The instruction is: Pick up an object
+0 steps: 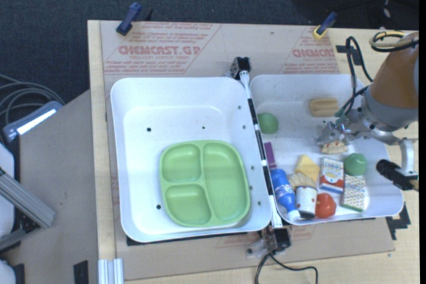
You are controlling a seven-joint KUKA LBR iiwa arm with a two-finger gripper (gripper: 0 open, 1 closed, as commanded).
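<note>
The right bin (293,86) holds several small items. Among them are a tan bread-like block (323,106), a green ball (267,122), a purple stick (269,153) and a blue bottle (283,188). A yellow piece (307,168), a red-and-white carton (331,175), a green round item (355,163), a red tomato (325,205) and a small can (306,199) lie there too. My gripper (334,136) is low in this bin, just below the tan block. It sits directly over a small pale item (337,146).
The left bin (133,110) contains a green divided plate (203,181). A patterned carton (355,193) lies by the right bin's front corner. The arm with its orange band (398,80) crosses the right bin's right rim. Clamps hold the board's far edge.
</note>
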